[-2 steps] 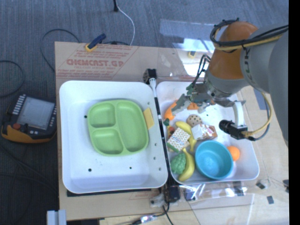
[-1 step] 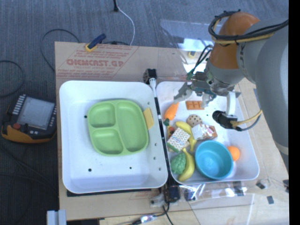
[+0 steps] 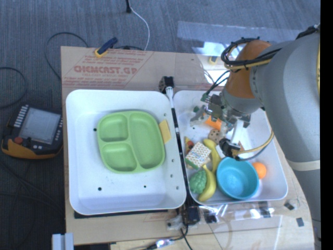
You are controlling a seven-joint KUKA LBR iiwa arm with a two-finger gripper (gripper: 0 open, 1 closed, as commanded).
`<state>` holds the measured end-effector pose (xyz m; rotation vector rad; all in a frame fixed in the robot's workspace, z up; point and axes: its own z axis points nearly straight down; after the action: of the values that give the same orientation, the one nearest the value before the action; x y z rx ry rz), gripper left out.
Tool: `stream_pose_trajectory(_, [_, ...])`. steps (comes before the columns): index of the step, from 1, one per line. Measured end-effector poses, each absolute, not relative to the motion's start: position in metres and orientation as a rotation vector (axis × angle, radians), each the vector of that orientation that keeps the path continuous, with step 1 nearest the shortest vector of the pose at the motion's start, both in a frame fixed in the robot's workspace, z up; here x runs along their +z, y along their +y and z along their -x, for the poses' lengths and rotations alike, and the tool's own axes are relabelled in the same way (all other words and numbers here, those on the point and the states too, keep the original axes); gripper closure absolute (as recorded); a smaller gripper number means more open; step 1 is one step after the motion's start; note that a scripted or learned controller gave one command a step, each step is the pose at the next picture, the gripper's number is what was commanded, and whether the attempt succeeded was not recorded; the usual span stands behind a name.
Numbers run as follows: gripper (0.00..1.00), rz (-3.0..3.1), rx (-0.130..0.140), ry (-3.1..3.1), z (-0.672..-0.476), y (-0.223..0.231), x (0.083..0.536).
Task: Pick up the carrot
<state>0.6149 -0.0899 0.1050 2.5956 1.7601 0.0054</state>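
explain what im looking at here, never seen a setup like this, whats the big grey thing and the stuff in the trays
One camera looks down at a slant on a bench with two shallow white bins. The grey shape entering from the right is a robot arm; its gripper hangs low over the right bin, beside an orange piece that may be the carrot. That bin also holds a blue bowl, a banana and other toy foods. The left bin holds a green divided plate. I cannot tell whether anything is gripped.

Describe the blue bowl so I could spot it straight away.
Look at the right white bin, the one crowded with toys. Near its front edge sits the blue bowl, open side up, with a yellow banana at its left and a small orange ball at its right. It is the one bright blue thing there.
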Motion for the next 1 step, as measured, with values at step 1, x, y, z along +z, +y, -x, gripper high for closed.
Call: stream_pose_trajectory(1, [0.0,-2.807,0.029,1.376,-0.6214,-0.1539,0.0972])
